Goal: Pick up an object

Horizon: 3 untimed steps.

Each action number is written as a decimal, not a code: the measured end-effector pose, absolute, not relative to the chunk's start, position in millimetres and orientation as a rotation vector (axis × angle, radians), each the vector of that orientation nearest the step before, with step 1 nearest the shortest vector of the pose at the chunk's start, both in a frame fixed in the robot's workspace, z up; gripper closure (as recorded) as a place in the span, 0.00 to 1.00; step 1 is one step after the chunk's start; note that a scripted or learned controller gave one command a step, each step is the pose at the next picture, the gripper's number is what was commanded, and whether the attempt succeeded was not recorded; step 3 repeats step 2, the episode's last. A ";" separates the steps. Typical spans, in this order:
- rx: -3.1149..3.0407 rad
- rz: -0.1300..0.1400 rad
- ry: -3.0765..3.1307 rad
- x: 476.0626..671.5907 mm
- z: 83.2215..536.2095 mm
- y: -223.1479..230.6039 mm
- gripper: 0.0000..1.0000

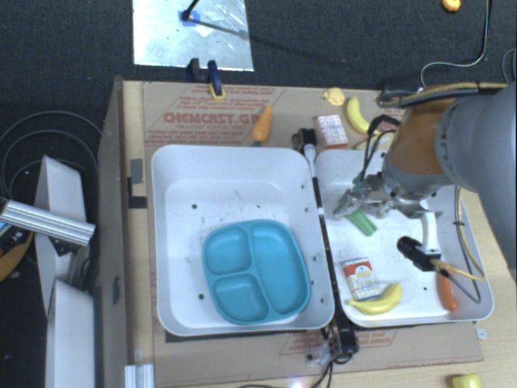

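so the end effector (352,204) is down in the upper-left part of the right bin (381,254), touching or just above a green thing (364,222), can't tell if it's clenched or released, and a banana (378,300) lies by that bin's front edge

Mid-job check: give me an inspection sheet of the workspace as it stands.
Surface: left white plastic bin and right white plastic bin, side by side on a cardboard-topped bench.
Job's things: in the right bin, green cylinder, small red-and-white box, yellow toy banana, orange toy carrot.
Clutter: blue divided plastic plate in the left bin; second carrot, second box, second banana behind the bins.
End effector: over the right bin, close by the green cylinder; no hold confirmed.
Cables: looped black cable on the floor, view left; thin black cable, top right.
Surroundings: dark carpet, silver foil sheet, small orange ball.
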<state>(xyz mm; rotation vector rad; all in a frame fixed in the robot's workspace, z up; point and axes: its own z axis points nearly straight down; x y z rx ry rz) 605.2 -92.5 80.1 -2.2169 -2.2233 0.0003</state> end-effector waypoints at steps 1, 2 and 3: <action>-2.221 -0.005 -2.227 607.3 95.4 -93.4 1.00; -2.207 -0.016 -2.239 585.6 190.3 9.4 1.00; -2.207 -0.016 -2.239 585.6 190.3 9.4 1.00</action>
